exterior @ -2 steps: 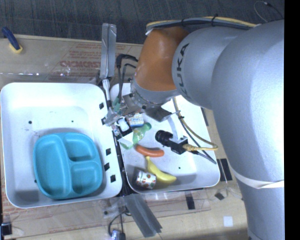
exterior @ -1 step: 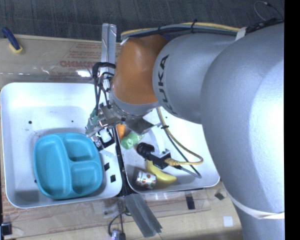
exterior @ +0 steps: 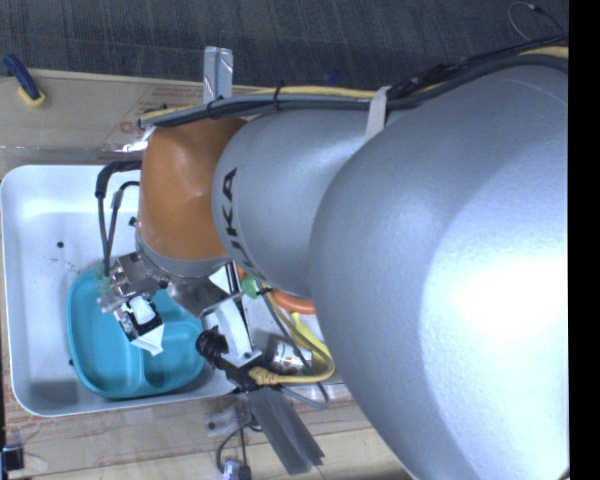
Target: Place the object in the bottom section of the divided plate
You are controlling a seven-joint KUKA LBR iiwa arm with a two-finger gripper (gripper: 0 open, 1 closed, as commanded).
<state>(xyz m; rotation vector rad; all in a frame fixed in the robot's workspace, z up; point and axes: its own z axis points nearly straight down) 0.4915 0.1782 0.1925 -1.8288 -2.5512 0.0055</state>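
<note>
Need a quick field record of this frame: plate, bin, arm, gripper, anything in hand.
plate: blue divided plastic plate, lying in the left bin, toward its near end
bin: shallow white bin, on the wooden bench
arm: grey arm with orange band, reaching in from the right, covering most of the view
gripper: two-finger gripper, over the plate
held object: cannot tell; something small and white sits at the gripper tip
finger state: cannot tell

Wooden bench [exterior: 70, 108] runs under everything, pale boards showing along the top and lower edges. Sitting on it, the left white bin [exterior: 30, 228], shallow, with a blue divided plate [exterior: 110, 353] resting inside near its lower corner. A blue clamp [exterior: 22, 78] grips the bench's top-left edge.
</note>
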